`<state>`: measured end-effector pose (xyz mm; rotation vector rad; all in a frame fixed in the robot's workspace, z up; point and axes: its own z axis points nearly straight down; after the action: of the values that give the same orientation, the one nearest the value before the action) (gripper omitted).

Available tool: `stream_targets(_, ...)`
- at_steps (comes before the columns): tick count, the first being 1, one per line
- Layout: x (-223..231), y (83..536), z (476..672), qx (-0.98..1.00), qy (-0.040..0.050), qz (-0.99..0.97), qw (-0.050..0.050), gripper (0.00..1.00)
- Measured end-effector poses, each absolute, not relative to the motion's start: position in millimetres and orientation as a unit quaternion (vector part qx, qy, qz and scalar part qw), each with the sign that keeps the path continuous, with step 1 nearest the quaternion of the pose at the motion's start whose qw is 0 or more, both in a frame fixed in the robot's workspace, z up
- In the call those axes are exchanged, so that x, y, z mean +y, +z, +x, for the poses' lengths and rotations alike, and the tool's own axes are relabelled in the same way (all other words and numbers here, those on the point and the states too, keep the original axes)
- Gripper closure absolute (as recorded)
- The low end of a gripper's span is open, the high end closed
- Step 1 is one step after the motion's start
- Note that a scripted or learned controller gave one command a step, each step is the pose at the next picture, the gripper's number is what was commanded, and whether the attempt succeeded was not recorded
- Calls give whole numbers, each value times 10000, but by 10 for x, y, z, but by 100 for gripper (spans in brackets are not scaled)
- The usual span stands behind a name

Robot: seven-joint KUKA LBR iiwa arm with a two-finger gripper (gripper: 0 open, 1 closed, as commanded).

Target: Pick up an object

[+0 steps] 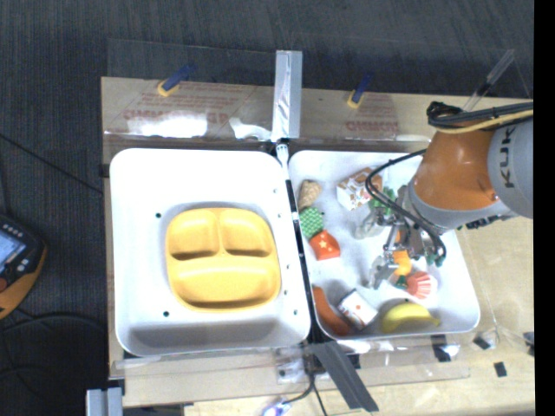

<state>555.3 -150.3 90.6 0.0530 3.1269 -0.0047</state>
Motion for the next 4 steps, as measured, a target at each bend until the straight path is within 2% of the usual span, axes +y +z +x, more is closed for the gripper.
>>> stream_targets(1, -1501, 1020, 5573, 9998, -26, 165, 92, 100)
stream_targets(2, -1500, 1019, 5572, 9998, -26, 165, 90, 0)
stream_targets(3, -1816, 911, 5133, 9990, -13, 448, 84, 0)
stream_targets(4, -1812, 1016, 5150, 9990, -23, 440, 98, 100)
